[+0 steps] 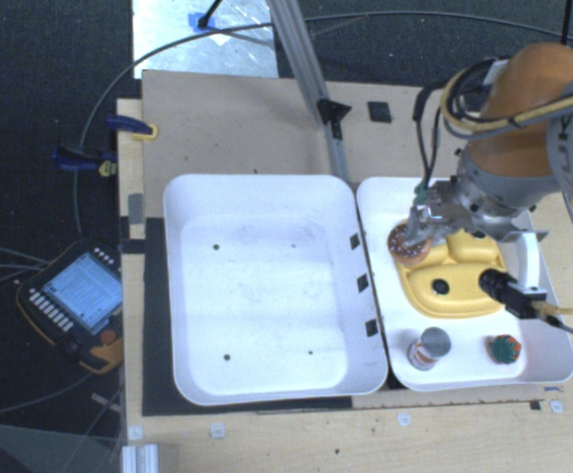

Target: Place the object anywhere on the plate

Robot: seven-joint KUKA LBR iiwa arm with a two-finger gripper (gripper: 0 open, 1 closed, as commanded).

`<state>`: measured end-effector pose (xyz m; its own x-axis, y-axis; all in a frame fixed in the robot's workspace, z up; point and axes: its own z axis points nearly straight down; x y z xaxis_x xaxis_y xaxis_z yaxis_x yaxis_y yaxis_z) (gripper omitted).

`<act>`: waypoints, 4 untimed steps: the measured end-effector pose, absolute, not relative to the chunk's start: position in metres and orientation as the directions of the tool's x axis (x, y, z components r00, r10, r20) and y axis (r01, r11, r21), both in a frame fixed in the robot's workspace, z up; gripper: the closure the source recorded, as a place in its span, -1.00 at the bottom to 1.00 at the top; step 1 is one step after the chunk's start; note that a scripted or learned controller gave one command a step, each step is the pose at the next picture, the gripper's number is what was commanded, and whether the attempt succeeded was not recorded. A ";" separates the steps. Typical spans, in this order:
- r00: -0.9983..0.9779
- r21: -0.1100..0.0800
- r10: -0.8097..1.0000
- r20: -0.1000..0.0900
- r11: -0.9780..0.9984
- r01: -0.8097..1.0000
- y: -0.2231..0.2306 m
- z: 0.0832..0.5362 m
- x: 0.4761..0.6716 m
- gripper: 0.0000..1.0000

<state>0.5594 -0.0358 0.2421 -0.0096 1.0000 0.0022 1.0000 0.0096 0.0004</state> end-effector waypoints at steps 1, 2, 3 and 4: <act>-0.010 0.000 1.000 0.002 0.010 1.000 0.011 0.244 0.535 1.00; -0.009 -0.001 1.000 0.002 0.009 1.000 0.053 0.230 0.514 1.00; -0.009 -0.001 1.000 0.002 0.009 1.000 0.099 0.218 0.506 1.00; -0.007 0.000 1.000 0.001 0.007 1.000 0.116 0.216 0.504 1.00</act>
